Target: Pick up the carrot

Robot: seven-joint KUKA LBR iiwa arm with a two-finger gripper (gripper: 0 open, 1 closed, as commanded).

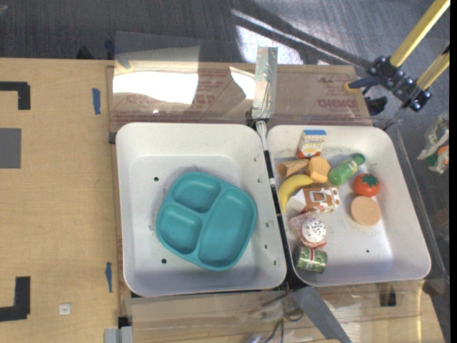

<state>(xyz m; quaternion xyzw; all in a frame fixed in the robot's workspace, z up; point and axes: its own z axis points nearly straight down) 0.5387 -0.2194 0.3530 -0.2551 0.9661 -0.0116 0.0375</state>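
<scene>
In the right bin (400, 249), a small tapered orange-brown piece, which I take to be the carrot (292, 168), lies near the left wall. It touches an orange lump (319, 168) on its right and sits just above a yellow banana (291, 189). A small milk carton (311, 143) stands right behind it.
The right bin also holds a green bottle (347, 168), a tomato (367, 184), an orange disc (365, 211), a printed box (321, 199), and two cans (312, 245) at the front. In the left bin (136, 156) lies a teal divided tray (207, 221). Yellow rods (421, 31) cross the top right.
</scene>
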